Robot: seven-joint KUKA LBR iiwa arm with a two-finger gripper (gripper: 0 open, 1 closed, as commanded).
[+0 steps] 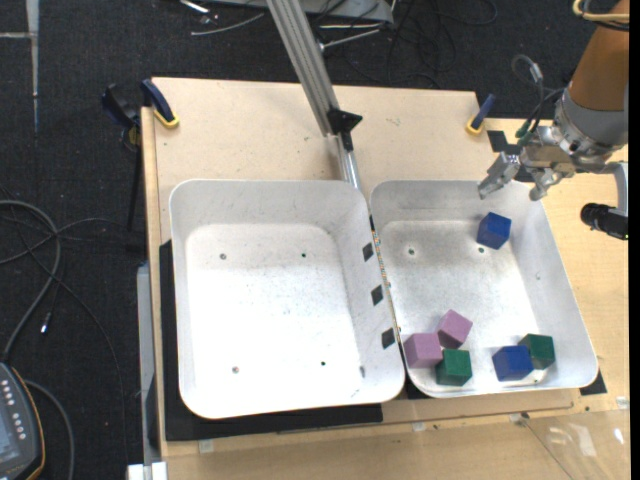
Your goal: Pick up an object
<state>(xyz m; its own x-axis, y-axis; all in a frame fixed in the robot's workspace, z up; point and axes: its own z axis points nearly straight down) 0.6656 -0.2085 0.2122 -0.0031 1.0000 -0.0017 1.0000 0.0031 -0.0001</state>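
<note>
Gripper [517, 181], fingers spread apart and holding nothing, poised above the far edge of the right bin [565, 298]. A blue cube [493, 230] lies just below it, apart from the fingers. Purple, green and blue cubes cluster near the bin's front edge.
</note>
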